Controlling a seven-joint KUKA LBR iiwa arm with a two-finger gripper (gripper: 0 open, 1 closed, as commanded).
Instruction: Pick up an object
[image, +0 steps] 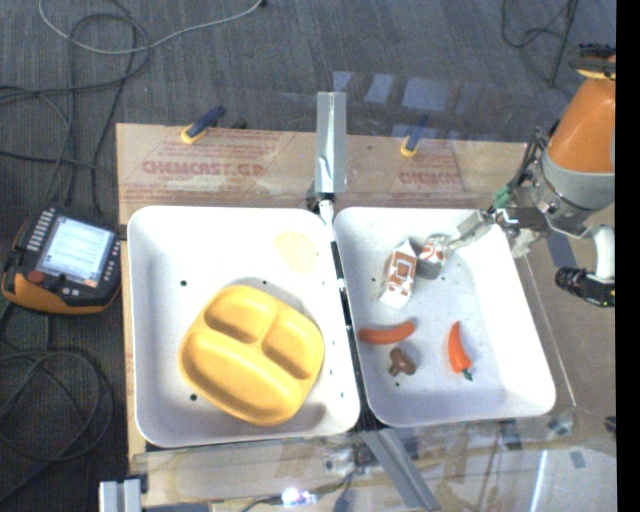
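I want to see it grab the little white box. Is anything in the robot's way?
Nothing visible blocks it. The gripper is in the right bin, right beside the little white box. The sausage, the carrot and the small brown piece lie farther down, off to the side.

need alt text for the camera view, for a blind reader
A grey robot arm with an orange band reaches in from the right, its gripper low over the right bin beside a small white and brown carton. That bin also holds a sausage, a carrot and a small brown piece. The left bin holds a yellow divided tray.
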